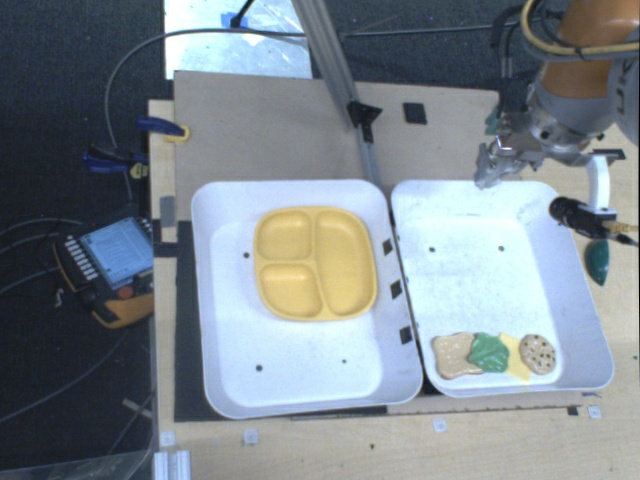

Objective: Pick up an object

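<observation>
Your pickable items sit in the right bin, all bunched along its near edge: a tan toast-shaped piece, a green leafy piece touching it, a thin yellow slice tucked partly under the green, and a round chocolate-chip cookie at the end of the row.

They look like small play-food pieces, so I'd judge them light, stiff and a bit slick. All lie flat and low, which leaves little height to pinch. The cookie is probably your best bet: most exposed, with a clean rim to take across its width. The toast piece is second choice, taken from its free side away from the green one. Skip the yellow slice; too thin and overlapped.

The gripper hangs over the right bin's far rim, well apart from the food row. Can't tell from this angle whether the claw is released or clenched; nothing visibly in it.

The left bin holds a yellow divided plate: wide, shallow, poor for a two-finger pinch except at the rim.
</observation>
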`<state>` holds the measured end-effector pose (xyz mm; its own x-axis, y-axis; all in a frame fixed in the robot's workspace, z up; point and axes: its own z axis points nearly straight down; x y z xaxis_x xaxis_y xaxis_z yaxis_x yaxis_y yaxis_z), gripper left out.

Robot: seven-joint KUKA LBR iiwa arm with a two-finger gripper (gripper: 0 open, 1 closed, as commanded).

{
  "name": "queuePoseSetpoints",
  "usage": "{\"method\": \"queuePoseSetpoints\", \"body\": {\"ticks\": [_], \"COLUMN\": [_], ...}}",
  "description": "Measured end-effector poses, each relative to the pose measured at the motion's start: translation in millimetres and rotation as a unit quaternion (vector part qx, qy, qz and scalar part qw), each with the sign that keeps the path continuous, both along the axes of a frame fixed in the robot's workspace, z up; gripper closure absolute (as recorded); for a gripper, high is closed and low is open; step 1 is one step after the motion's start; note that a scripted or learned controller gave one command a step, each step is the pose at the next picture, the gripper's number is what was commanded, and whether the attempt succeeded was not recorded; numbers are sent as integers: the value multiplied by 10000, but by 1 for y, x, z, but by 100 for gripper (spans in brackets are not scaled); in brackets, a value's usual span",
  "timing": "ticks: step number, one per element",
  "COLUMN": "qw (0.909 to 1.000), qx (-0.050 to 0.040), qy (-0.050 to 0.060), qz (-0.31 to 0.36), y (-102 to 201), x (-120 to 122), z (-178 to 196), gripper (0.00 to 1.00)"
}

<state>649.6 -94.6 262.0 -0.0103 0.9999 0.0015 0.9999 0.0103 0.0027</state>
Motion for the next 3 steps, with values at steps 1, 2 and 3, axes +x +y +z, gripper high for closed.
{"method": "queuePoseSetpoints", "body": {"ticks": [1,2,3], "qw": [10000,10000,10000], "qx": [-1,4,4], "qy": [14,7,12], "qz": [-3,4,2], "y": [47,104,153], "x": [-11,-13,-30], "z": [-16,-21,-16], "gripper": [100,100,100]}}
